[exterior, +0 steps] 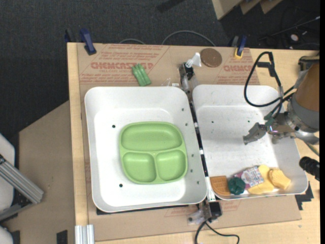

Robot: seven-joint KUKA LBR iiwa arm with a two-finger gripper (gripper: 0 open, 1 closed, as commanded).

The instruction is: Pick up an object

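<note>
The right bin (228,105) holds a cluster of small objects along its front edge: a brown piece (218,185), a dark green round object (236,186), a pale printed packet (252,176) and yellow pieces (274,180). My gripper (252,134) hangs over the middle right of this bin, behind the cluster and apart from it. I see nothing held in it. The left bin (101,111) bears a light green divided plate (152,152).
Behind the bins, a small green object (141,75) and a brown disc (210,58) lie on the cardboard. Blue clamps (88,40) grip the board's back edge. A black cable (261,80) loops over the right bin's back right corner.
</note>
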